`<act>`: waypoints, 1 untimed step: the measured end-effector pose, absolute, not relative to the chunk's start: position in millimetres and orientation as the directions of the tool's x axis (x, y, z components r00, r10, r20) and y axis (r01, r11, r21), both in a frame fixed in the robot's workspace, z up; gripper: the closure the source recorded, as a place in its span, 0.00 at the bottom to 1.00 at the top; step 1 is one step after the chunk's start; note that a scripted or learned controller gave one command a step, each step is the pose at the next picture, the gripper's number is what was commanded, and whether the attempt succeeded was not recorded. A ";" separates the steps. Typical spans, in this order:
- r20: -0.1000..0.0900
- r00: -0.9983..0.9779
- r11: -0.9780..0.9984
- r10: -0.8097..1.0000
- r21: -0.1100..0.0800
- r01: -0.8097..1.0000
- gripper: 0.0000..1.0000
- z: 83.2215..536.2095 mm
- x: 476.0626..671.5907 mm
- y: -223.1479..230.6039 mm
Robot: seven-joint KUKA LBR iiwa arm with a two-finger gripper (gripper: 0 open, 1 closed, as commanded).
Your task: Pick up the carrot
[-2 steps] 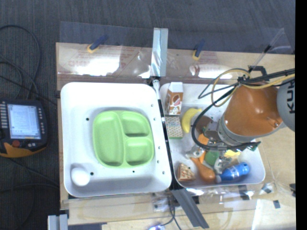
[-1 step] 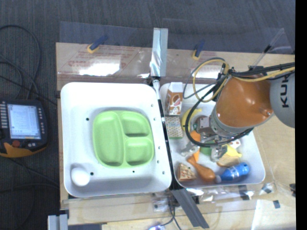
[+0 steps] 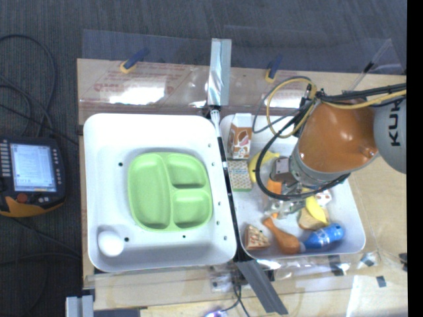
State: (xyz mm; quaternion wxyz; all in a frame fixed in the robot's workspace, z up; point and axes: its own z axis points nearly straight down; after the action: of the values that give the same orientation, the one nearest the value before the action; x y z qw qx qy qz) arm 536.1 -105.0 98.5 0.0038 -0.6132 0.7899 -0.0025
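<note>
The carrot (image 3: pixel 283 237) looks to be the long orange-brown piece lying at a slant near the front of the right bin (image 3: pixel 353 211), between a brown wedge-shaped toy (image 3: pixel 256 237) and a blue toy (image 3: pixel 323 237). My gripper (image 3: pixel 285 207) hangs low over the middle of this bin, a little behind the carrot and apart from it. The grey arm with its orange band (image 3: pixel 337 137) covers the bin's back right part. A small bright orange piece (image 3: pixel 273 187) shows at the gripper's left side, mostly hidden.
A yellow toy (image 3: pixel 312 215) lies right of the gripper. Two small food boxes (image 3: pixel 240 142) (image 3: pixel 239 176) stand along the right bin's left wall. The left bin (image 3: pixel 106 144) holds a green divided plate (image 3: pixel 170 190) and a white cup (image 3: pixel 111 242). Black and yellow cables (image 3: pixel 281 121) loop over the right bin.
</note>
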 end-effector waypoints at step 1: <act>-0.005 0.029 -0.029 -1.000 0.002 -1.000 1.00 182.2 504.0 -66.6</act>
State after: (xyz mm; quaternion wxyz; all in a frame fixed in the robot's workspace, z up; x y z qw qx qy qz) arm 504.0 -66.6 182.2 0.0013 -0.7173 0.6967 0.0026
